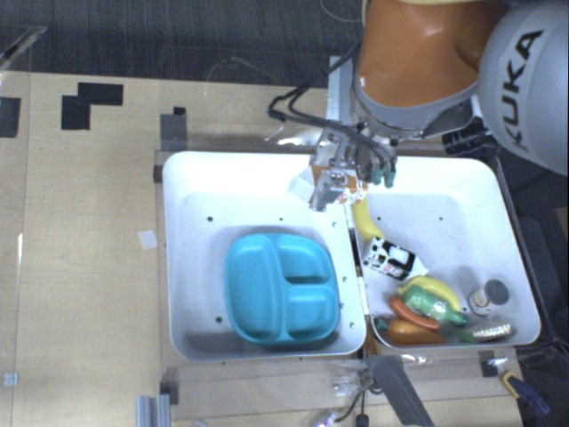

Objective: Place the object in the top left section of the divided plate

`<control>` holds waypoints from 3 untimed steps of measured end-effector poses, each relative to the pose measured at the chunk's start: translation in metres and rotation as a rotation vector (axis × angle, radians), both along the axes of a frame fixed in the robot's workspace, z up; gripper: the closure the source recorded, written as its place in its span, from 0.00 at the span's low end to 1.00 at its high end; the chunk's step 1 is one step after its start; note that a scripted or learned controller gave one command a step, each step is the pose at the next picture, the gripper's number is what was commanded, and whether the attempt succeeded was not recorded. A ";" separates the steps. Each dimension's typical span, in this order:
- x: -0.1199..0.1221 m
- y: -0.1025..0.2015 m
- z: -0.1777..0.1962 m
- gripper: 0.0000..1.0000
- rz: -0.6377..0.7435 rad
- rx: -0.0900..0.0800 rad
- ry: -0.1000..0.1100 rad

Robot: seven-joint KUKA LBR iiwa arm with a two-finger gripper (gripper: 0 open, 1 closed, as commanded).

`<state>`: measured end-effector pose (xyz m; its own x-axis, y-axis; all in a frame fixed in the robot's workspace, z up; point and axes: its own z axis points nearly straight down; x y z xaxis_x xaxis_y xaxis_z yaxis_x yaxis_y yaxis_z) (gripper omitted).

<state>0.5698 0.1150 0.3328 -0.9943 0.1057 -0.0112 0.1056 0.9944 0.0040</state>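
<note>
A light blue divided plate (283,285) lies in the left bin (196,238), towards its front right; none of its sections holds anything. My gripper (342,183) hangs over the back of the wall between the two bins, beyond the plate's far right corner. Just below it in the right bin (480,212) lies a yellow banana-shaped toy (361,219), close to the dividing wall. Whether the gripper holds anything is hidden by the wrist and its cables.
The right bin's front holds a black-and-white object (389,258), a yellow and green toy (432,297), an orange carrot-like piece (411,330) and a small round can (488,294). The arm's bulky orange-banded wrist (418,43) looms over the bins' back edge.
</note>
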 end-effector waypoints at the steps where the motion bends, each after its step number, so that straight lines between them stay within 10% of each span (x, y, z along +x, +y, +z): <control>1: 0.002 0.001 0.012 1.00 0.000 0.003 -0.010; 2: 0.004 0.002 0.025 1.00 -0.001 0.006 -0.019; 3: 0.001 -0.006 -0.078 1.00 0.018 -0.001 0.005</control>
<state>0.5705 0.1091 0.2552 -0.9961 0.0880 -0.0066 0.0880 0.9961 0.0028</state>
